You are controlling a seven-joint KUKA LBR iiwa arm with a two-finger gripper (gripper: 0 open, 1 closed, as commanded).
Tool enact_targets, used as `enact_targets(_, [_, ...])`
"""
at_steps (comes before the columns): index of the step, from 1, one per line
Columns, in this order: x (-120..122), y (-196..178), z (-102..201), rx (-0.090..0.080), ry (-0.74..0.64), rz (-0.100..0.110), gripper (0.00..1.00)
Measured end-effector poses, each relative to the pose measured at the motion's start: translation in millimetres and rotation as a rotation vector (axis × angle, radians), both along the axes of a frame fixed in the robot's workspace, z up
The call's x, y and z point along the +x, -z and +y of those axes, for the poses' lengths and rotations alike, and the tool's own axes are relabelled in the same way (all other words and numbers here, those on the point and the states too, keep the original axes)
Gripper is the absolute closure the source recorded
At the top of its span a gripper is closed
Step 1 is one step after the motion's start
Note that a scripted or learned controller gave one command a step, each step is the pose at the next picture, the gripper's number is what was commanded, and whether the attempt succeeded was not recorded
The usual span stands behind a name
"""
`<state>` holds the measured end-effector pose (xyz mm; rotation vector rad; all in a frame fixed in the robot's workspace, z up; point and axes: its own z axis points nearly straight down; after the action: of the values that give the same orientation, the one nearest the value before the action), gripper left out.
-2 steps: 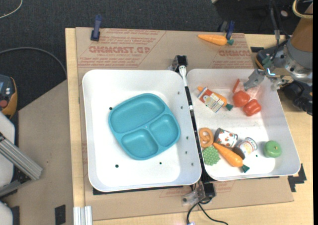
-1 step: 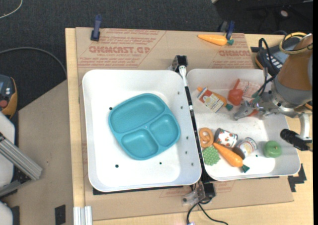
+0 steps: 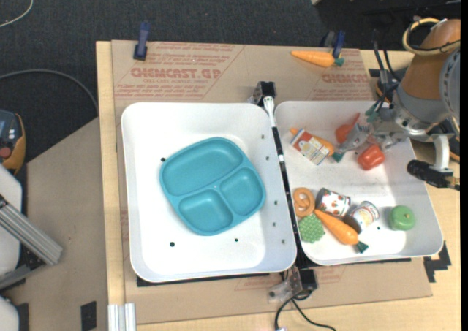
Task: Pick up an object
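Note:
My gripper (image 3: 370, 139) hangs over the far part of the right bin (image 3: 424, 238), and its fingers look spread open with nothing between them. A red pepper-like toy (image 3: 371, 157) lies just in front of it. Another red piece (image 3: 346, 132) sits close by on its left. A small white and orange carton (image 3: 311, 147) lies further left. Along the bin's near side lie an orange ring (image 3: 301, 201), a green bumpy toy (image 3: 311, 229), a carrot (image 3: 338, 228), two small cans (image 3: 333, 202) (image 3: 364, 214) and a green apple (image 3: 401, 217).
The left bin (image 3: 146, 249) holds a blue divided plate (image 3: 212, 185). A second carrot (image 3: 313, 58) lies on the cardboard beyond the bins, next to a blue clamp (image 3: 337, 43). The arm's grey body with its orange band (image 3: 431, 37) stands over the right bin's far right corner.

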<state>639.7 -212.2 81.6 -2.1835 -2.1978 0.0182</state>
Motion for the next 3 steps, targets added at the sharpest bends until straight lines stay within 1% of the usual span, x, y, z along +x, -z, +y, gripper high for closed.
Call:
enact_targets(1, [-0.3, -8.9, -5.8, -0.019, 0.005, -0.02, 1.0])
enact_targets(2, [0.8, -20.2, -5.6, -0.021, 0.003, -0.024, 1.0])
enact_targets(3, [-43.3, -129.7, -12.7, -0.025, 0.009, -0.046, 1.0])
